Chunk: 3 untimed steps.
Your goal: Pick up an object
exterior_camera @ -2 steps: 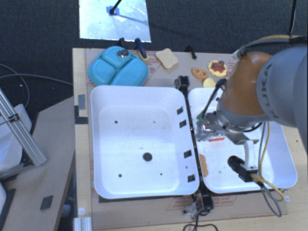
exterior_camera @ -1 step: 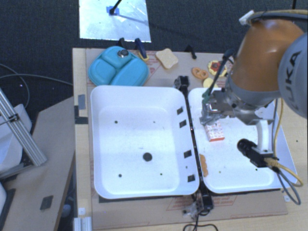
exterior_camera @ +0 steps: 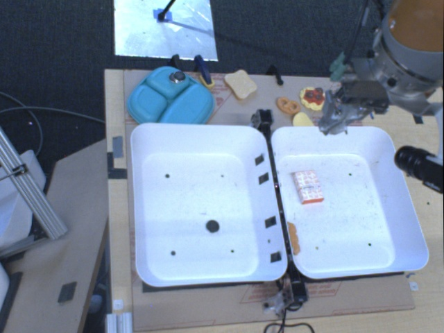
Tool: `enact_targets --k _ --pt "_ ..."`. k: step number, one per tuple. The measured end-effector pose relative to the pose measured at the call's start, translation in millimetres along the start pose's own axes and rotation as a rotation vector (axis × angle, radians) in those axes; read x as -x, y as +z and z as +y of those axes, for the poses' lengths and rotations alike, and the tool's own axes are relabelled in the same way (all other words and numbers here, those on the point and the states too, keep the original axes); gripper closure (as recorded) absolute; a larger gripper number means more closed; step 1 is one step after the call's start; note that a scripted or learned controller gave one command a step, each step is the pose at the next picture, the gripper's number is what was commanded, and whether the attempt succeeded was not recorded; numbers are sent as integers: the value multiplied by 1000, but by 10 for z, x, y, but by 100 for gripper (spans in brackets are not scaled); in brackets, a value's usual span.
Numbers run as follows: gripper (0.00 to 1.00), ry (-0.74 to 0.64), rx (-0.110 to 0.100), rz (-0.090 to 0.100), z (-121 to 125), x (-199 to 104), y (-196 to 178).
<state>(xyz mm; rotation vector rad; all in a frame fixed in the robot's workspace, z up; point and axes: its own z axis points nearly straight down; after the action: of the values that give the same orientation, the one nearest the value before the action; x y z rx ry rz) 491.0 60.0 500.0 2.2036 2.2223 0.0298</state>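
A small white and red patterned box (exterior_camera: 307,186) lies flat near the middle of the right bin (exterior_camera: 388,151). A small orange piece (exterior_camera: 293,238) rests at that bin's left wall, near the front. A small dark round object (exterior_camera: 212,225) sits on the floor of the left bin (exterior_camera: 152,144). My gripper (exterior_camera: 333,125) hangs over the far rim of the right bin, up and to the right of the box and well apart from it. Nothing shows between its tips.
Behind the bins lie a blue divided plate (exterior_camera: 171,97), a toast slice (exterior_camera: 241,84), a pretzel (exterior_camera: 287,105), a yellow piece (exterior_camera: 302,120) and a red-topped round toy (exterior_camera: 313,97). A black cylinder (exterior_camera: 418,165) juts in over the right bin's right edge.
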Motion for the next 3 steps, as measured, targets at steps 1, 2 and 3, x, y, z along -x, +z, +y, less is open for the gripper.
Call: enact_targets --k 1,2,3 --pt "100 7 -29 -7 309 -161 1216" --pt "100 5 -16 -5 412 -94 903" --pt "100 9 -18 -5 303 116 807"
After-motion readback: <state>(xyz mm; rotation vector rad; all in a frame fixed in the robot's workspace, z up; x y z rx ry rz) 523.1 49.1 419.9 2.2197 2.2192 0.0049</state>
